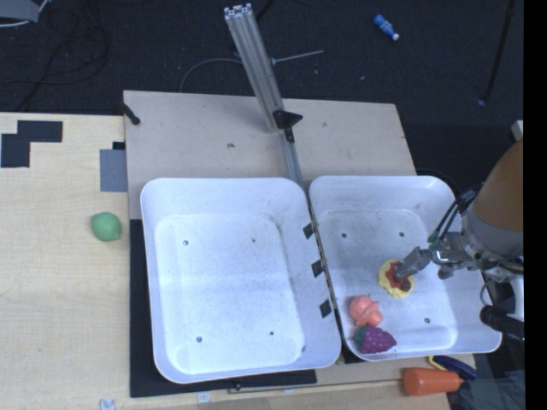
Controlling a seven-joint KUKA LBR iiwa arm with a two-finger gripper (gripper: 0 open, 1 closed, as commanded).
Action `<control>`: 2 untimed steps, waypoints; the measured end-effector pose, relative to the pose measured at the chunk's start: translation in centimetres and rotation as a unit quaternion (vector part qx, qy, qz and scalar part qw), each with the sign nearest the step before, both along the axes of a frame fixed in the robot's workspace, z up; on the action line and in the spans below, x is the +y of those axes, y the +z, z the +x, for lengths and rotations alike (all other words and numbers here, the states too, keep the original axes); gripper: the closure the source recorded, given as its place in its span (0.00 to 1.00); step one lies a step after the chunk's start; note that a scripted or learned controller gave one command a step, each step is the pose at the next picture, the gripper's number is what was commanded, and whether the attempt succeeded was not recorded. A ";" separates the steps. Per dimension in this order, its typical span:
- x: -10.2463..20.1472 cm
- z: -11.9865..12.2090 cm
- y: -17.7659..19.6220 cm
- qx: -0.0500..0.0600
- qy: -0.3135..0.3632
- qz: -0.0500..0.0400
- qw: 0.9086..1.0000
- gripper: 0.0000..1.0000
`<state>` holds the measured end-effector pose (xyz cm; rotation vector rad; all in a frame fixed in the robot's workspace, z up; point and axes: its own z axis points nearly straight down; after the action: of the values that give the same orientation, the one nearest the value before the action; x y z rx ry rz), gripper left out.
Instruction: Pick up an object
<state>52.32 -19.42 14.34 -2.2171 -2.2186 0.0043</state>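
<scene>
Camera view: pincer (405, 270) touches roundish yellow-red toy (396, 279), grip seemingly unclear, axis indistinct.

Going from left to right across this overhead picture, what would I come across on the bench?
Green ball → left white bin → right white bin, with a pink toy and bunch of purple grapes → yellow-and-red toy → gripper.
</scene>
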 end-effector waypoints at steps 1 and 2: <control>0.1 0.0 -5.0 -0.002 0.000 0.000 1.000 0.00; 0.0 0.1 -3.9 -0.004 -0.001 -0.001 1.000 1.00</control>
<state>52.39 -19.44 10.48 -2.2237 -2.2215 -0.0030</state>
